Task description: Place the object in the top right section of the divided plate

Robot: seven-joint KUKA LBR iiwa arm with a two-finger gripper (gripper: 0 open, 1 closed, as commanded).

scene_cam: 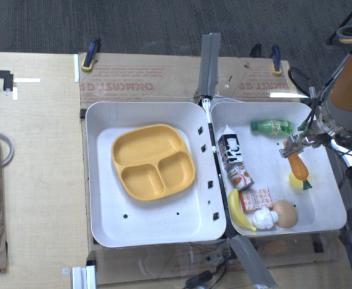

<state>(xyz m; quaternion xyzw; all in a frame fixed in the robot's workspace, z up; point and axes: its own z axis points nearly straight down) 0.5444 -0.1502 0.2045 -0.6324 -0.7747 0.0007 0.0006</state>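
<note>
A wooden counter (37,161) seen from above carries two shallow white bins side by side. The left bin (103,221) holds a yellow divided plate (153,161), lying slightly turned, with one long section along its upper edge and two smaller ones below. All three sections are bare, so nothing has yet been delivered.

The right bin (330,215) holds the loose items: a green bottle (271,126) near the top, a black and white carton (232,159) along the left wall, a banana (239,212), a red and white packet (255,198), a small white lump (263,218) and a tan ball (284,214) near the bottom.

The grey arm enters from the right, and its claw (295,146) sits over the right bin's upper right area. Directly beneath it is an orange, carrot-shaped toy (298,167) with a yellow end and a small dark green tip, pointing down and right. The toy's upper end meets the claw, and the toy may be gripped there, but the view is too small to tell whether the claw is closed on it or merely touching it.

As a judgement, the task is at its start: the toy must be secured, carried across the divider, and set in the plate's top right section.
</note>
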